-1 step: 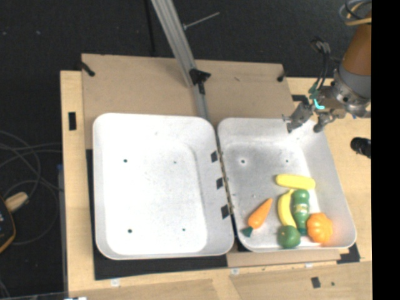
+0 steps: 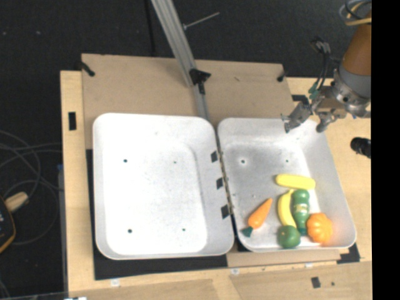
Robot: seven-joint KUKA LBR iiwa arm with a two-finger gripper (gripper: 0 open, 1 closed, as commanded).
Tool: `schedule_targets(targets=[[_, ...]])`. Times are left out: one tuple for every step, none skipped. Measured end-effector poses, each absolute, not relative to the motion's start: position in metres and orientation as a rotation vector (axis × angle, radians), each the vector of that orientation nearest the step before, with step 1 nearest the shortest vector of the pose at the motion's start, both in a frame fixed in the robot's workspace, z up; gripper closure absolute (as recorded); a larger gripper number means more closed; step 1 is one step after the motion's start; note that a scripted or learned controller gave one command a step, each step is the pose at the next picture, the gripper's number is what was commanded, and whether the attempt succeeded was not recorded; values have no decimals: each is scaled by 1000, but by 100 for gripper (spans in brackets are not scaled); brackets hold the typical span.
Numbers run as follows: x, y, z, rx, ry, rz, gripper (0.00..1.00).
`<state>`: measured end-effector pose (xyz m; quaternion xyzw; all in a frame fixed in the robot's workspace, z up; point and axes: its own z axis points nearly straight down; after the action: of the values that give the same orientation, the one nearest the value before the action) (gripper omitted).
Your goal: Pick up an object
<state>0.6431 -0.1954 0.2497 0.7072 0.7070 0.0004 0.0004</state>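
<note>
Wooden counter (image 2: 262, 80) bears two white bins, the right bin (image 2: 262, 142) holding toy produce at its near corner, including a tapered orange carrot (image 2: 260, 213) with green tip, while the hand (image 2: 306, 122) hovers spread open, holding nothing, above its far edge.

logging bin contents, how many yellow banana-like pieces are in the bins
2, both in the right bin: one yellow piece lying across near the middle right, the other just below it beside a green item. More could be hidden under the pile.
</note>
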Motion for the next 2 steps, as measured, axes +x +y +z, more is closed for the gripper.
schedule_targets(targets=[[648,-189,192,2224,2224,-4,0],[651,-189,150,2223,2223,-4,0]])
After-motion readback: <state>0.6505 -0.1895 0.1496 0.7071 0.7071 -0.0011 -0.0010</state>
